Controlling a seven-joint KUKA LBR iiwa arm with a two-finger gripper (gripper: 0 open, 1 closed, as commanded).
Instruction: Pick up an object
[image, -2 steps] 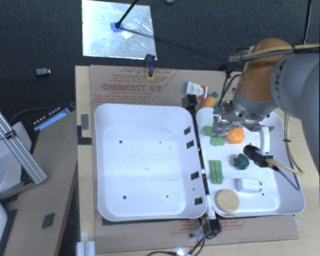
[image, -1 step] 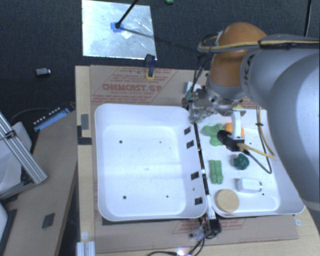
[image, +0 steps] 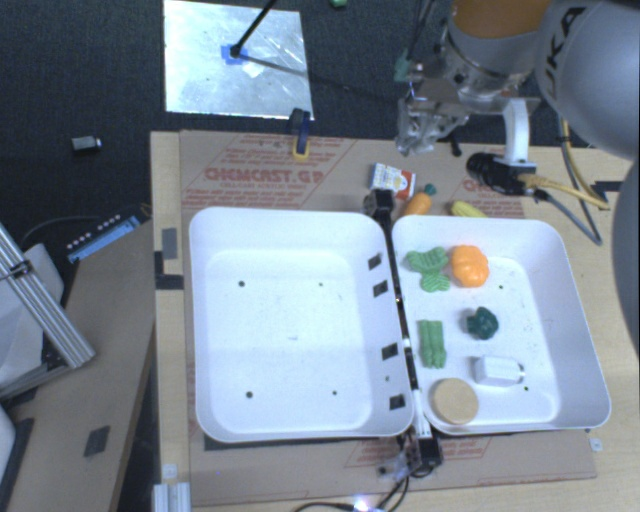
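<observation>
Inside the right bin (image: 575, 300) sits a round orange fruit (image: 469, 265); claw (image: 418, 135) state unclear.

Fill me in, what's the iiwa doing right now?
It's on a pick attempt, nothing grabbed yet. The claw hangs above the bench behind the right bin, with nothing visible in it. That bin holds an orange piece, leafy green piece, green block, dark green lump, white block and tan disc. All lie untouched.
</observation>
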